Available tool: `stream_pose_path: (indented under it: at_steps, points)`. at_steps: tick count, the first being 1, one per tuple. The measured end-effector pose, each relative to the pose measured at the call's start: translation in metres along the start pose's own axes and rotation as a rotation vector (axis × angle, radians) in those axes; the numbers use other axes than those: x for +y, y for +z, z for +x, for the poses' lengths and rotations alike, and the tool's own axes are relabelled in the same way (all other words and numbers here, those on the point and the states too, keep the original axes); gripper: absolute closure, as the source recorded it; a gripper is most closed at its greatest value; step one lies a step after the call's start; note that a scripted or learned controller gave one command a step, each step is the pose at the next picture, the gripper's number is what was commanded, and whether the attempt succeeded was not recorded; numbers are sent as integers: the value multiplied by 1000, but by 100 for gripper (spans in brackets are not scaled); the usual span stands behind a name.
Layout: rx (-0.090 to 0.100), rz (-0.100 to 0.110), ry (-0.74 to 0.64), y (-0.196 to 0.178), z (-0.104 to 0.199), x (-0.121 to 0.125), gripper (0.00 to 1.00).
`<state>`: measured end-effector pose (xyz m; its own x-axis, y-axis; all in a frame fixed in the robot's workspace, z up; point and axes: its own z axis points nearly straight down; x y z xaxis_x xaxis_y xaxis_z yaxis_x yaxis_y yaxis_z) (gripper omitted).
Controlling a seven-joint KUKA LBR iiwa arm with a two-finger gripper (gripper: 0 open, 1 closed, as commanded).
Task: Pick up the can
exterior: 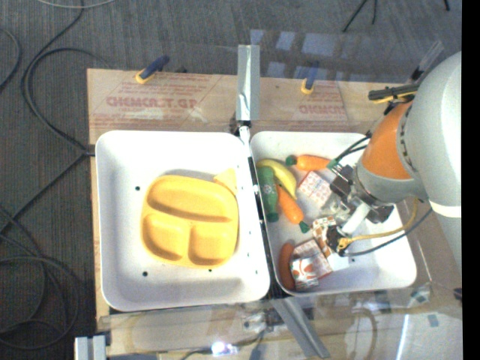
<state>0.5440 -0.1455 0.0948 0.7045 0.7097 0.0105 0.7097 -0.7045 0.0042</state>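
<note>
The arm (431, 141) is running off the view's right side and covering the right bin's (390, 276) far corner, the can (309, 267) is lying too blurred for its label to be read, and the yellow piece (226, 178) is hiding partly behind the yellow tray (191, 220).

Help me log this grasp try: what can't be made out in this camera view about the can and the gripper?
- Gripper: too small and cluttered in the camera view to tell how its fingers stand.
- Can: label blurred; contact with the gripper unclear.
- Right bin: far side covered by the arm.
- Carrot: its end runs under the wrist.
</note>
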Motion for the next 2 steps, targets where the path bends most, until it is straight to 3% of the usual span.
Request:
stream_pose_path:
  at_steps: [1,2]
  points:
    - [-1,2,0,1,0,-1,0]
    - [6,30,-13,7,-20,61,0]
